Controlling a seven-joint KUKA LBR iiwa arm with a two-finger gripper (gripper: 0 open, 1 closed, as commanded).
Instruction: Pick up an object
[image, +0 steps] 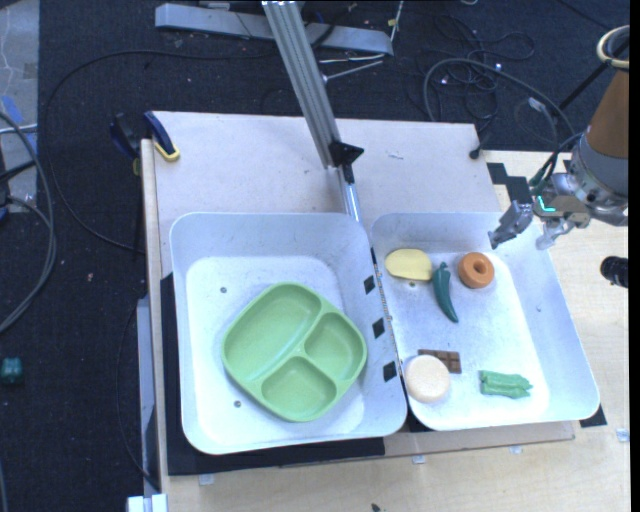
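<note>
Hovering pincer, fingers spread, above right bin

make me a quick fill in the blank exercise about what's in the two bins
1. The green divided plate lies in the ____ bin as the camera sees it.
2. The plate has ____ compartments.
3. The orange ring lies in the right bin, beside a dark ____ pepper.
4. The gripper hovers by the right bin's ____ corner.

Missing words: left; three; green; far right
</note>
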